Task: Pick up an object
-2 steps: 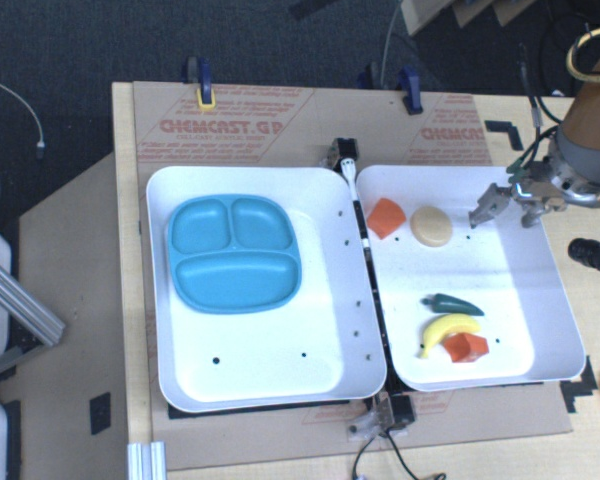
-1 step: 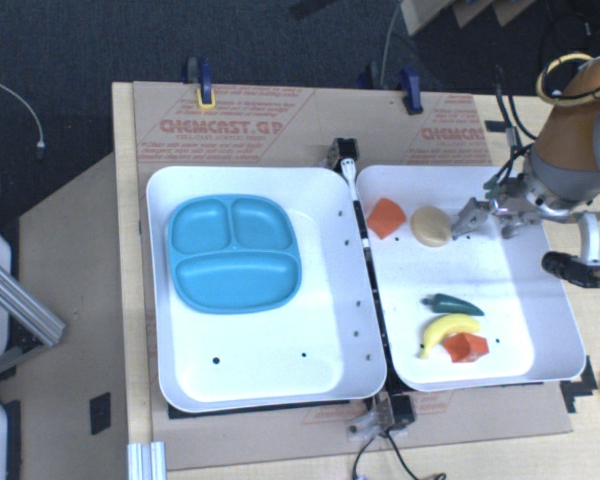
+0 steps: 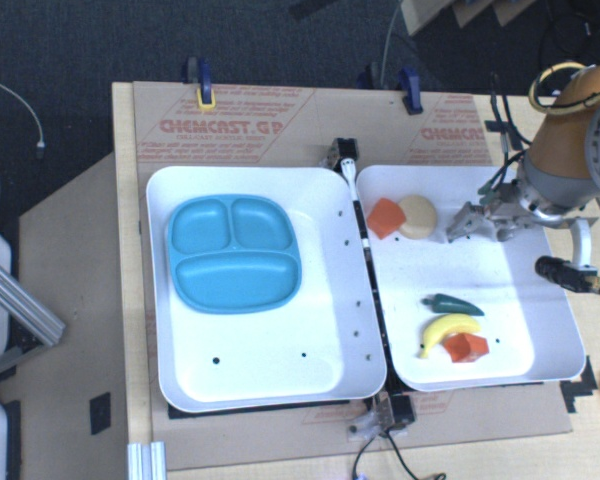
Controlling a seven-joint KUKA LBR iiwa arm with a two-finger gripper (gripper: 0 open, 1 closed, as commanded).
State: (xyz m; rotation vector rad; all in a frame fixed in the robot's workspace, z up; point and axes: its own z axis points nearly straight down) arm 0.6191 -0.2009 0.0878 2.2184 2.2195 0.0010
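Observation:
In the right bin (image 3: 540,363) lie an orange-red block (image 3: 384,217) and a cream round piece (image 3: 418,216) at the back left. A dark green pepper (image 3: 453,305), a yellow banana (image 3: 443,333) and a red block (image 3: 467,348) sit near the front. My gripper (image 3: 465,223) hangs low over the back of this bin, just right of the cream piece and apart from it. Nothing shows between its fingers.
The left bin (image 3: 280,363) holds a blue divided plate (image 3: 236,252). A black divider strip (image 3: 363,258) runs between the bins. Blue clamps (image 3: 202,76) sit at the bench's back edge. The arm (image 3: 570,138) comes in from the right, with cables beside it.

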